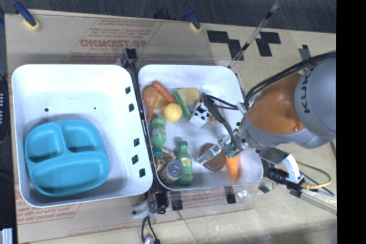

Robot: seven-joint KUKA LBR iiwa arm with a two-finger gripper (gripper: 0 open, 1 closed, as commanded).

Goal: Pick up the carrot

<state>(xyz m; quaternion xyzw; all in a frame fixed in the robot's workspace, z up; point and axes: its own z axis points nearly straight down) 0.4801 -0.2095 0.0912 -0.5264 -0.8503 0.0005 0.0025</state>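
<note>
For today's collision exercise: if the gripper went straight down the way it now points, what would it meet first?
Most likely the carrot, lying right under the gripper near the right bin's front wall. The brown item beside it is close, and depth is hard to judge from above.

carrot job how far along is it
Done: the arm has reached the right bin and the gripper is at the carrot, near the front wall. In hand: nothing clearly gripped. Left: a confirmed grasp and the lift; the carrot looks low in the bin.
</note>
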